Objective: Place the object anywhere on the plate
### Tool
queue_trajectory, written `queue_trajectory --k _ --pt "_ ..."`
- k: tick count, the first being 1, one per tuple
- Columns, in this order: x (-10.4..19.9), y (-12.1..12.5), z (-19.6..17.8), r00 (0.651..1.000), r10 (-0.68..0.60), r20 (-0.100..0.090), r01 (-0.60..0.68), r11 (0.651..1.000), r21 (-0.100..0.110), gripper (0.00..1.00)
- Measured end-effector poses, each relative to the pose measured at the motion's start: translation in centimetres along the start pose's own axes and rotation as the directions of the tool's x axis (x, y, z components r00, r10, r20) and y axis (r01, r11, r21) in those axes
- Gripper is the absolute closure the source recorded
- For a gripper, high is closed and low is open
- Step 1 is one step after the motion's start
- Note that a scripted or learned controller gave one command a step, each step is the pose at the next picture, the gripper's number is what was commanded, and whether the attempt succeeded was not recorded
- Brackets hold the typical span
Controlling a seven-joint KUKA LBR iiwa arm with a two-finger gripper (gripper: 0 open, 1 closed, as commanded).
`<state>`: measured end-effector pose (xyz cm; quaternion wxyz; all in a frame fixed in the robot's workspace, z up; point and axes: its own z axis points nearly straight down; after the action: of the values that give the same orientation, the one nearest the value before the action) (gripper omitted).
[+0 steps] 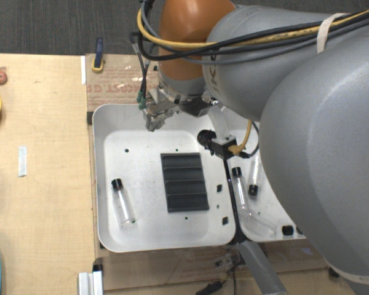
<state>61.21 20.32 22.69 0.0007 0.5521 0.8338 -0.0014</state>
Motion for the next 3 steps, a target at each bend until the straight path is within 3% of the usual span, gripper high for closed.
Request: queue_trajectory --k 1,2,3 --pt "3.7 -9.1 1.7 0.997 0.072 -0.001 -0.072 0.997 0.003 1.0" --pt "5.7 -12.3 13.7 0.993 0.117 -0.001 -0.117 0.993 0.004 1.0" --pt "5.7 -12.3 13.7 0.993 0.118 -0.001 -0.118 0.993 0.004 0.0"
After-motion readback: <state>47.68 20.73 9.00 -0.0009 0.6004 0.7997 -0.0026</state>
